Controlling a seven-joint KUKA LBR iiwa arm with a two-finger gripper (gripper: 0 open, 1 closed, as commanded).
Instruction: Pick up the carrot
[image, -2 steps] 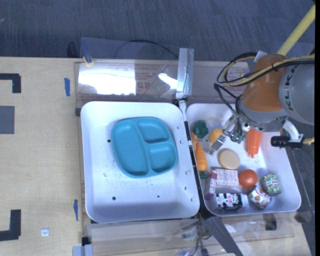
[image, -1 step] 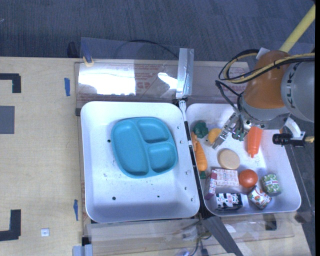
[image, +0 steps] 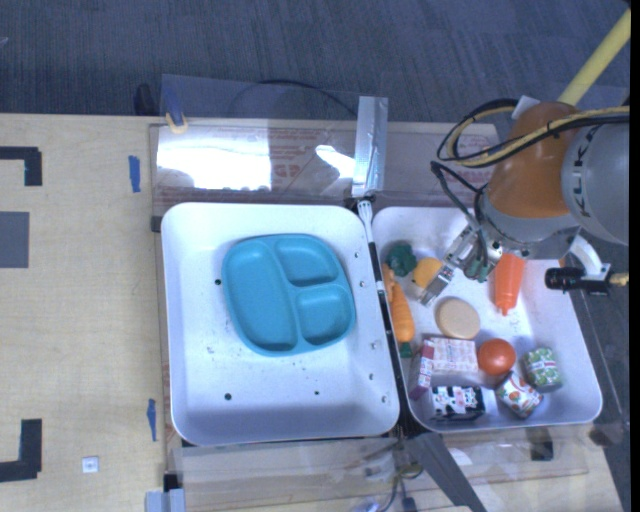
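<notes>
Gripper (image: 452, 272) at upper centre of right bin (image: 585, 345); finger state cannot be told. Carrot (image: 401, 312) lies lower left, against the bin's left wall. Left bin (image: 190, 330) carries blue tray (image: 288, 293), margins bare.

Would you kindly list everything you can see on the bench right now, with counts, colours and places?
bins: 2, white, side by side on the bench
divided plate: 1, light blue, middle of the left bin
carrot: 1, orange with a green end, along the right bin's left wall
orange-red bottle: 1, upper right bin
round beige disc: 1, centre of the right bin
tomato: 1, red, lower right bin
green item: 1, dark green, upper left of the right bin
packets: several, mixed colours, the right bin's near side
arm: 1, grey and orange, over the right bin
gripper: 1, metallic, low among the items
</notes>
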